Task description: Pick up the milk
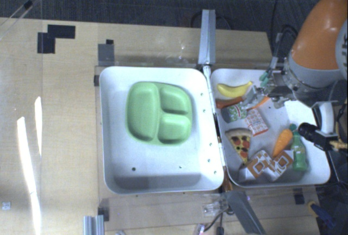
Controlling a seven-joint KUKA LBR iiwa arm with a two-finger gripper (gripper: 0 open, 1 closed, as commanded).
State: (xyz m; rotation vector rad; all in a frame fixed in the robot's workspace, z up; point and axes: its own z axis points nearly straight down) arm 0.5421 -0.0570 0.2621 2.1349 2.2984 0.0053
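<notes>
The gripper [254, 97] is seen low over the far left part of the right bin [318, 177], beside the banana [234, 89]. Whether it is open or closed cannot be told. The milk [255, 122], taken to be the small white and red carton, is seen lying flat just beside the gripper, toward the near edge. Nothing is seen to be held.
</notes>
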